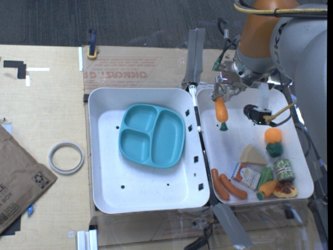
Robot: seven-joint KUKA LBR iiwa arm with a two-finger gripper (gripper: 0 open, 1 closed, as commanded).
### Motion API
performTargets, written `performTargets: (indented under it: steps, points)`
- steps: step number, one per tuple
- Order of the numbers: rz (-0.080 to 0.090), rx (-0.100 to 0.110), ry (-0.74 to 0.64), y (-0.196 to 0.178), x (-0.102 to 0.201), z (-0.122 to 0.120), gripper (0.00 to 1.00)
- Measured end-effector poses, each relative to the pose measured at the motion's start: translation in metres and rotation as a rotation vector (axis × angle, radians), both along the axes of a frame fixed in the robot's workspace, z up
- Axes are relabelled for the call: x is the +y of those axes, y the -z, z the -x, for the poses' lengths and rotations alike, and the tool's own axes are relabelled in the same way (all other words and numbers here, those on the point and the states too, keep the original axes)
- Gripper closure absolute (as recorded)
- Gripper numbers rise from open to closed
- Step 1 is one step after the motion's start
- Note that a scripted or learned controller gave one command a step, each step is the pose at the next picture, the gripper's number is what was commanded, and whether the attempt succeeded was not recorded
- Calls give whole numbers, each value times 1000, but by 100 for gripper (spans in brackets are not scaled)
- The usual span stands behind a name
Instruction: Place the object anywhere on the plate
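Note:
A blue three-section plate [152, 135] lies in the left bin [106, 186]. My gripper [220, 94] hangs over the back left corner of the right bin [234, 145], just right of the wall between the bins. A toy carrot [221, 110] dangles upright from it, orange body between the fingers and green tip pointing down. The gripper is shut on the carrot's upper end. The carrot is about a hand's width to the right of the plate's right edge.
The right bin's front and right side hold an orange ball [272, 135], a green piece [274, 149], a cheese wedge [252, 154], a small box [247, 176], sausages [227, 185] and a green can [283, 169]. A tape ring [66, 157] lies on the bench to the left.

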State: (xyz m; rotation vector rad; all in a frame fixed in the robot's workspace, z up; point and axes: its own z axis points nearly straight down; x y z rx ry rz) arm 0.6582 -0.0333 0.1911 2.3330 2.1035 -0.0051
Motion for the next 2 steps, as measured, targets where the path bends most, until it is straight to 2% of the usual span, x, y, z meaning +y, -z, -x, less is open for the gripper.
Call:
performTargets:
  steps: [1,2]
  points:
    - [-2,1,-195,0,77,20,100]
    - [-2,1,-195,0,77,20,0]
